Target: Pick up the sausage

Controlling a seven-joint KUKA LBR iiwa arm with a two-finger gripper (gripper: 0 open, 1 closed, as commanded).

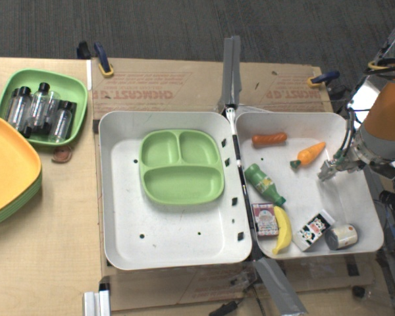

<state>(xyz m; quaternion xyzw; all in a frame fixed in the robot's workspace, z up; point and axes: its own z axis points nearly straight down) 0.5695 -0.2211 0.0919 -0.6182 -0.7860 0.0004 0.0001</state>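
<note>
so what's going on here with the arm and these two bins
A robot arm reaches in from the right, its gripper hanging low over the right bin, just right of the toy carrot. The sausage it is meant to pick up lies untouched near the bin's far edge. Also in that bin are a green bottle, a banana, a small carton and two other small items. The left bin holds a green divided plate.

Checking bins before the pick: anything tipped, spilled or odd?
Nothing spilled or damaged. The green bottle lies on its side in the right bin, near the divider. The sausage lies flat and apart from other items.
</note>
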